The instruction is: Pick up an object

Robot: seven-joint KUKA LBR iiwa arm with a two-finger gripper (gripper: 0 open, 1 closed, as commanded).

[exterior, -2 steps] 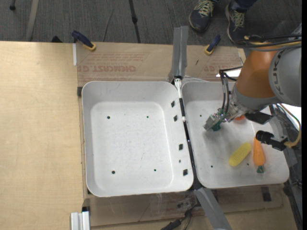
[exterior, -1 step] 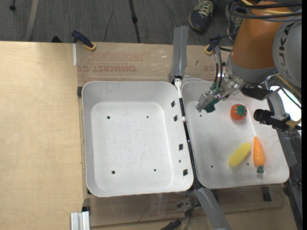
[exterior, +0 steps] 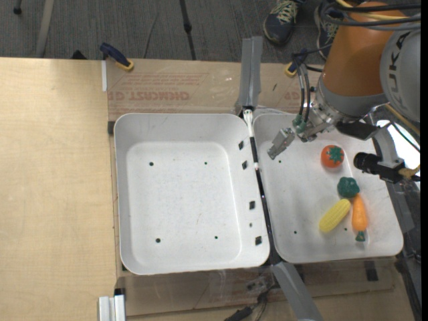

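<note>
The right bin (exterior: 301,246) holds a red tomato (exterior: 332,156), a green broccoli piece (exterior: 348,187), a yellow corn cob (exterior: 334,215) and an orange carrot (exterior: 360,214). My gripper (exterior: 281,144) hangs over the bin's upper left part, left of the tomato and apart from it. Its fingers point down to the left. No object sits between them.
The left bin (exterior: 124,179) lies beside the right one, with a grey divider (exterior: 251,79) running between them at the back. A blue and yellow clamp (exterior: 115,55) rests on the bench at the top left. Cables and a black part of the arm (exterior: 374,162) sit at the right.
</note>
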